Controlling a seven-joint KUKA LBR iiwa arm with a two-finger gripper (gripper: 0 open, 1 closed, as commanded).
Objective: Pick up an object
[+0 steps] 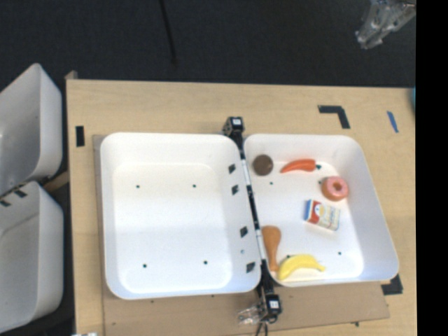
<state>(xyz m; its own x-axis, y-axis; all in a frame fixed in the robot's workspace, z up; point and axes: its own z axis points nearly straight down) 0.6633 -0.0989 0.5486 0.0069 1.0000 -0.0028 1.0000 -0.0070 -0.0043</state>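
the right bin [371,187] holds a brown cookie [262,164], a red pepper [299,165], a pink donut [334,188], a small carton [321,214], a drumstick [271,242] and a banana [299,265]. the left bin [168,215] lies beside it. the gripper [381,19] hangs blurred at upper right, well apart from these; whether it is apart or together cannot be told.

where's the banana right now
The banana lies in the right bin, near its front edge, just right of the brown drumstick-shaped toy and below the small carton.
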